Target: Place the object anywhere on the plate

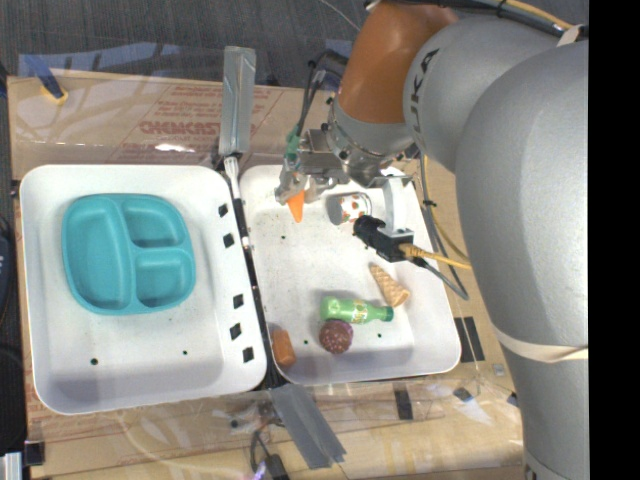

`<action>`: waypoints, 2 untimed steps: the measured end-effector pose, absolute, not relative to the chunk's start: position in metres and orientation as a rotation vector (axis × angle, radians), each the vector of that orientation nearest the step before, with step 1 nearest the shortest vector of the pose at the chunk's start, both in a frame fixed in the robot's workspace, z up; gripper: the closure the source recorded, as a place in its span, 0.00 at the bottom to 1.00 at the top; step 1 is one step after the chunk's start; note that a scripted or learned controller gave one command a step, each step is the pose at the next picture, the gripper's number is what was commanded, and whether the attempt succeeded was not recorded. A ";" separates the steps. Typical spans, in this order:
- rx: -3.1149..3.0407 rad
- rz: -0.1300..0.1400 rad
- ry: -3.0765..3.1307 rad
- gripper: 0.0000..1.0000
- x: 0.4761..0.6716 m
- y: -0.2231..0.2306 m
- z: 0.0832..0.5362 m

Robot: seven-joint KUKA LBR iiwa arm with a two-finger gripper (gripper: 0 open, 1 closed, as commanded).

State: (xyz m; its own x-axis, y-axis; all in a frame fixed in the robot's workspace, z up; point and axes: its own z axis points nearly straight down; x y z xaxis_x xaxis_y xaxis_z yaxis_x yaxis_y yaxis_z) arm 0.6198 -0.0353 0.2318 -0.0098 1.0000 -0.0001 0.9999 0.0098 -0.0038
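Pinching an orange carrot between gripper fingers above right bin; teal plate in left bin.

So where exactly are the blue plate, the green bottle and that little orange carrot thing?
blue plate (128,253): camera view, on the ridge between its compartments, in the left bin.
green bottle (352,311): camera view, on its body, lying in the right bin.
orange carrot (296,206): camera view, on its orange body, just below the end effector.

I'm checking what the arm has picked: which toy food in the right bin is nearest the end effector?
The orange carrot, right at the end effector. The green bottle, cone and dark round piece lie nearer the front.
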 end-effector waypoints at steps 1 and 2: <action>-2.200 0.008 -2.234 1.00 0.588 0.060 0.189; -2.208 0.006 -2.231 0.00 0.589 0.056 0.191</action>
State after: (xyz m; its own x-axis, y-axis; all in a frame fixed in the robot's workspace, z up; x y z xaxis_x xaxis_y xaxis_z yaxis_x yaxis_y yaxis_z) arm 0.5887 0.0564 0.1908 -0.0103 0.9999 -0.0009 0.9999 0.0103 -0.0046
